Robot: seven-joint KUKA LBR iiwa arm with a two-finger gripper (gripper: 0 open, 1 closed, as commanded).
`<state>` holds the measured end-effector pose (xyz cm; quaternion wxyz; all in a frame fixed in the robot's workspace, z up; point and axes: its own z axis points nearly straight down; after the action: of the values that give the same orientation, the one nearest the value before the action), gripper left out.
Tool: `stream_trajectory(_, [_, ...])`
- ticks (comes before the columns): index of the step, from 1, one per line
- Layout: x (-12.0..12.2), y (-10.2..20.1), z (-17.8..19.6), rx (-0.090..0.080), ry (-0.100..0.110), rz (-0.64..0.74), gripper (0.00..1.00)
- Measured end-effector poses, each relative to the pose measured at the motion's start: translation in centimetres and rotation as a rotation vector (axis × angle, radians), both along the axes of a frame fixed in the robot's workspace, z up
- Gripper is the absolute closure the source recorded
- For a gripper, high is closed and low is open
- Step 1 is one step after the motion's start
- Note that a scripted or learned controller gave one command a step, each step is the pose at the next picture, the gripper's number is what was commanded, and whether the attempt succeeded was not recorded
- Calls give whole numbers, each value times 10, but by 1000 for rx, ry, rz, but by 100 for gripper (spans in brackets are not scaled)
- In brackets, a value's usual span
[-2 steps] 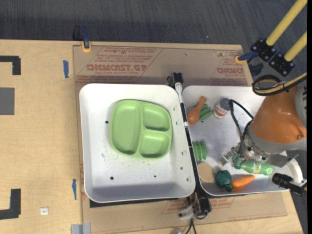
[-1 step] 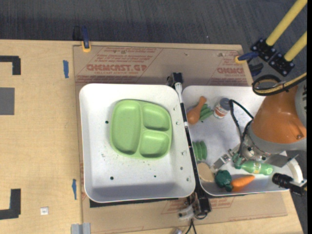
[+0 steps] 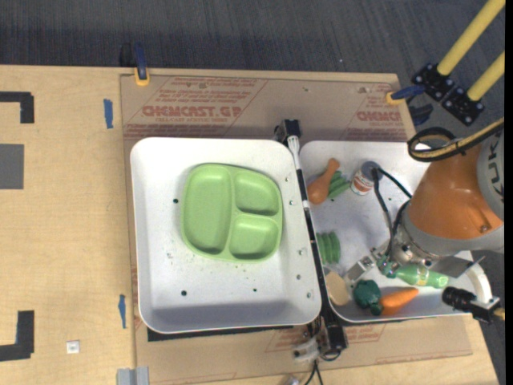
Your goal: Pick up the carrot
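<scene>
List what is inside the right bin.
Inside the right bin: the carrot near the front wall, a dark green piece, a light green block, an orange-and-green toy. The arm covers the right part.

two white bins [image 3: 152,215] on a tan board with reddish lettering. the divided plate [image 3: 232,211] is light green. the carrot [image 3: 399,298] is orange beside a dark green top [image 3: 368,293]. the arm [image 3: 450,203] has an orange band; the small can [image 3: 365,180] looks silver and red.

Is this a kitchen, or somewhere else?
Probably a robot lab, not a kitchen: a robot arm reaches over white bins clamped to a workbench, with toy food like the carrot and a green plate.
</scene>
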<state>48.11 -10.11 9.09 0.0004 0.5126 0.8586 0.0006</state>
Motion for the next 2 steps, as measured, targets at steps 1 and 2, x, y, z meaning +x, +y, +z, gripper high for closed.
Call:
stream_trajectory(1, [0, 0, 0, 0, -1, 0, 0])
stream_trajectory(2, [0, 0, 0, 0, -2, 0, 0])
